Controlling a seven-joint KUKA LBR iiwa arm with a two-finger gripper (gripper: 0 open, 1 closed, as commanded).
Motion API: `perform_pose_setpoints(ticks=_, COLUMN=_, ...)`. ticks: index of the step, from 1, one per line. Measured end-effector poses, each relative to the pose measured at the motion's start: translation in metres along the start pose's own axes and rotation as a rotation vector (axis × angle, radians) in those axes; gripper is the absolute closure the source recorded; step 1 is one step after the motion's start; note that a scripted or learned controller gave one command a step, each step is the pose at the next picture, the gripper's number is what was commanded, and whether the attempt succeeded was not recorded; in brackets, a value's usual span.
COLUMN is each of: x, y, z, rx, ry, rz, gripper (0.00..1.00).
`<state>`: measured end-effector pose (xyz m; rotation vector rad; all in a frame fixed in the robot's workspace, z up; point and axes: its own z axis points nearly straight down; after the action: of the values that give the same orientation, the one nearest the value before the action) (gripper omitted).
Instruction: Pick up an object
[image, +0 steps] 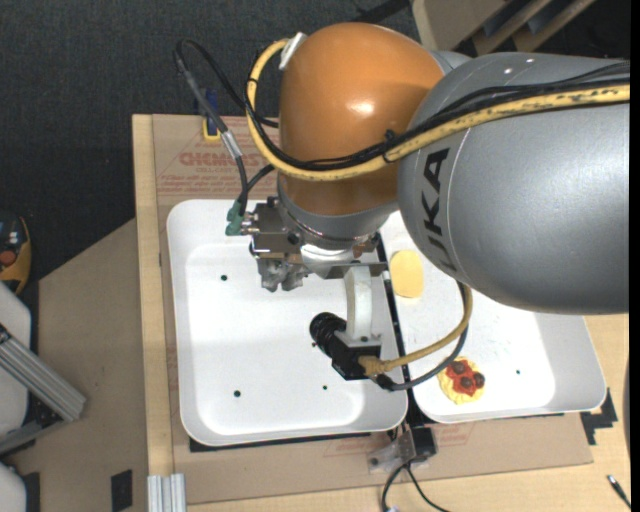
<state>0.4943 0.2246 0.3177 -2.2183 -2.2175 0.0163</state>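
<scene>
The grey arm (520, 170) reaches in from the right, and its orange band (350, 90) bulges over the middle of the view. Below it the end effector (283, 270) hangs above the upper middle of the left bin (230, 340), over bare white floor marked by a few small dark dots. From this angle the wrist hides its tip, so I cannot tell whether it is open or closed, and nothing is seen held in it.

The things that could be picked up both lie in the right bin (530, 350), across the two touching rims from the end effector. A pale yellow oval object (407, 274) sits near that bin's left wall, just beside the arm's lower edge and partly tucked under it. A flat yellow piece with red and dark blotches (462, 380) lies near the front left corner, well apart from the oval. A yellow cable (455, 335) loops down between them.

The arm's body covers most of the right bin's far half. Both bins rest on a brown cardboard sheet (160, 170) with red print on the surface. An aluminium rail (40, 375) lies off to the left.
</scene>
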Motion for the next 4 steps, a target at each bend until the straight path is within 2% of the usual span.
perform_pose_setpoints(ticks=1, x=-0.001, y=-0.008, z=-0.186, rx=-0.030, ry=0.013, rz=-0.003, gripper=1.00)
perform_pose_setpoints(ticks=2, x=0.000, y=-0.018, z=-0.063, rx=0.002, ry=-0.002, rz=0.000, gripper=1.00)
perform_pose_setpoints(ticks=3, x=0.000, y=-0.017, z=0.037, rx=0.002, ry=-0.002, rz=0.001, gripper=1.00)
perform_pose_setpoints(ticks=4, x=-0.006, y=-0.015, z=-0.086, rx=-0.024, ry=0.010, rz=-0.002, gripper=1.00)
